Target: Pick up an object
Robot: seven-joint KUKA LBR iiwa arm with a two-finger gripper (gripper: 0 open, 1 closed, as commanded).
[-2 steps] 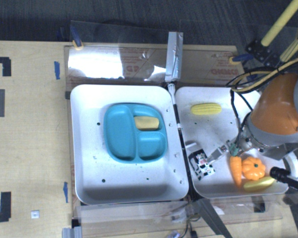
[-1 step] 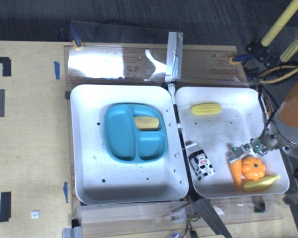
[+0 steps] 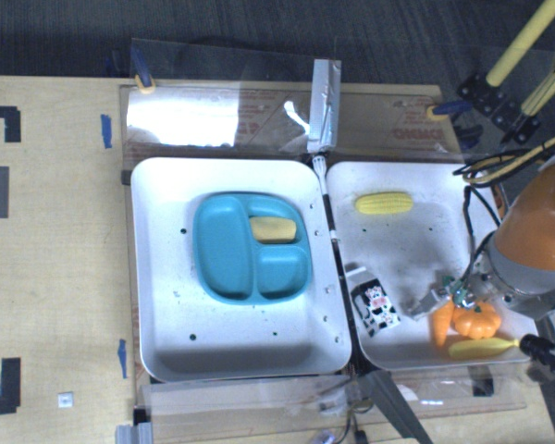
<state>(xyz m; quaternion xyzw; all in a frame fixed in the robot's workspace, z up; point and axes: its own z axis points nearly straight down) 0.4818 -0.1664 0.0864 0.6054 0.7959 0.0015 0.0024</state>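
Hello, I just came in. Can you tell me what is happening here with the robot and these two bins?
A grey and orange robot arm reaches from the right into the right bin. Its gripper sits low beside a small orange pumpkin and a yellow piece; no object can be seen between its fingers. A corn cob and a black and white cow toy also lie there. The left bin holds a blue divided plate with a yellow item on it.

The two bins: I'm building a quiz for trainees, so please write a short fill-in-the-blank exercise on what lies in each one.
1. The blue divided plate lies in the ____ bin.
2. The corn cob lies near the ____ edge of the right bin.
3. The black-and-white cow toy lies in the right bin close to the ____ between the bins.
4. The pumpkin is coloured ____.

Missing words: left; far; divider; orange
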